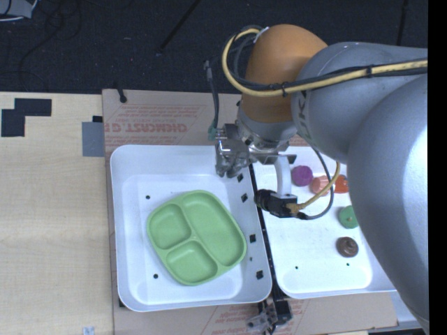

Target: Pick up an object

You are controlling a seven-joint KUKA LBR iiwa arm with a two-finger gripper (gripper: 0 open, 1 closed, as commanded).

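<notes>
A green divided plate (196,237) lies in the left bin (133,187), tilted, with its three compartments bare. My gripper (228,161) hangs over the far right corner of the left bin, beside the wall between the two bins, above and to the right of the plate. In the right bin (314,271) lie small objects: a purple piece (302,176), an orange piece (340,184) with a pinkish one (319,184) beside it, a green piece (348,217) and a brown round piece (346,246). The big grey arm covers much of the right bin.
A cardboard sheet (150,121) lies under both bins on the wooden bench (49,215). A black cable (279,204) loops from the wrist over the bin divider. Dark floor lies behind the bench. A small clamp (269,317) sits at the front edge.
</notes>
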